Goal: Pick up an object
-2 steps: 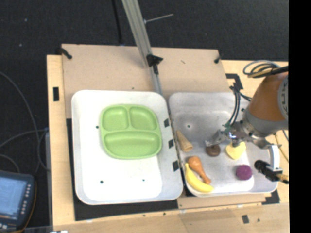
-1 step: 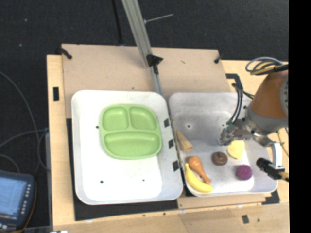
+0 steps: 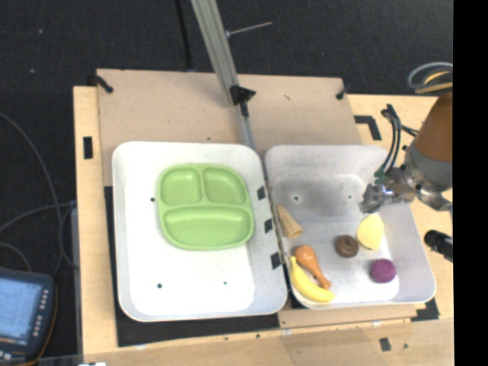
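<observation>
over the right bin (image 3: 320,166) my claw (image 3: 375,197) hangs near that bin's right wall, reaching in from the right with the orange band of my arm (image 3: 436,139) above it. whether the claw is parted or closed i cannot tell from this slant, and nothing shows in it. just below the claw, on the bin floor, lies a pale yellow lemon-like piece (image 3: 370,232), and touching its left side a small brown round thing (image 3: 347,245). a purple ball (image 3: 383,270) sits near the bin's front right corner, apart from those two. along the front left edge lies a banana (image 3: 311,286) with an orange carrot-like piece (image 3: 311,262) leaning over it, and a tan cone (image 3: 288,221) rests by the left wall. beside it, the left bin (image 3: 137,280) bears a green divided plate (image 3: 206,207) with three compartments, sitting toward the back.
</observation>
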`<action>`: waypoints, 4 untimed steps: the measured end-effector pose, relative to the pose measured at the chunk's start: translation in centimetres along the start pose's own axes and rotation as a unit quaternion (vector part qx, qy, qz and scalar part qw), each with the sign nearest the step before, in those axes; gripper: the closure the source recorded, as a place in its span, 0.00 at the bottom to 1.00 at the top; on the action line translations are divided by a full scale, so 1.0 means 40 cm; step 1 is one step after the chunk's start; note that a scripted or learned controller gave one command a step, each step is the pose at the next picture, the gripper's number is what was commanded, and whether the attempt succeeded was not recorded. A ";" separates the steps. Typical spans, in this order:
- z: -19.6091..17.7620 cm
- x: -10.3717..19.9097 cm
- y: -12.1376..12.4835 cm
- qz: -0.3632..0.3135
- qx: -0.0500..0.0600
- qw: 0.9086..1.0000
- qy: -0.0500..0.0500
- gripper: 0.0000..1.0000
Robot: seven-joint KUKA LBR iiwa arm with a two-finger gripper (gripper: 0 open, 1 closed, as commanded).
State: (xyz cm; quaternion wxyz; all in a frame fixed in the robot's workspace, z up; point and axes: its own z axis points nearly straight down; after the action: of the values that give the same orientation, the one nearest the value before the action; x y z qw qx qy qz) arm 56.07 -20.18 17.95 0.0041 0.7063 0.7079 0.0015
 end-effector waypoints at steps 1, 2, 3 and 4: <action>-0.152 -0.019 0.021 0.000 0.000 1.000 0.000 1.00; -0.289 -0.023 0.025 -0.001 0.000 1.000 0.000 1.00; -0.298 0.106 0.044 -0.002 0.003 1.000 0.002 1.00; -0.252 0.241 0.072 -0.002 0.004 1.000 0.002 1.00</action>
State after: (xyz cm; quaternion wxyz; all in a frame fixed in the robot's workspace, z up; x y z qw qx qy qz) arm 58.84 -10.51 28.02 0.0000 0.7047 0.7095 0.0003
